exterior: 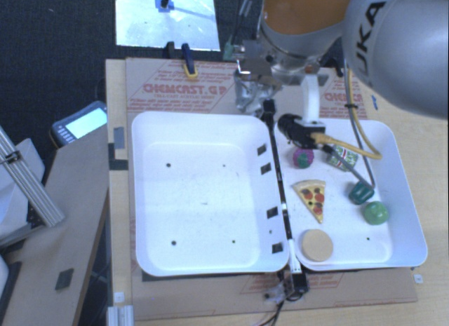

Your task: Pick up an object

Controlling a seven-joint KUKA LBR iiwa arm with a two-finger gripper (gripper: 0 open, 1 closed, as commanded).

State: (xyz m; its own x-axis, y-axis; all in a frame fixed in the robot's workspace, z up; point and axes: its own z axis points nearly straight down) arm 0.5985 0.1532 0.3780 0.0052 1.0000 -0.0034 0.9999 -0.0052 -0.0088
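Note:
The right bin [403, 177] holds several small things. A purple and green ball [303, 156] lies near its back left. A toy pizza slice [311, 198] rests in the middle, with a tan round disc [317, 245] in front of it. A green and white can [343, 157] lies tilted beside a teal piece [361, 192] and a green ball [375, 212]. My gripper [254, 100] hangs over the back rims where the two bins meet, above and left of the purple ball. Nothing shows in its grasp.
The left bin [203, 191] sits beside the right one, sharing a black-clipped rim [278, 191]. Both rest on a cardboard sheet [182, 86]. A shiny plate [167, 9] lies behind, and a small screen device [81, 125] sits left of the bench.

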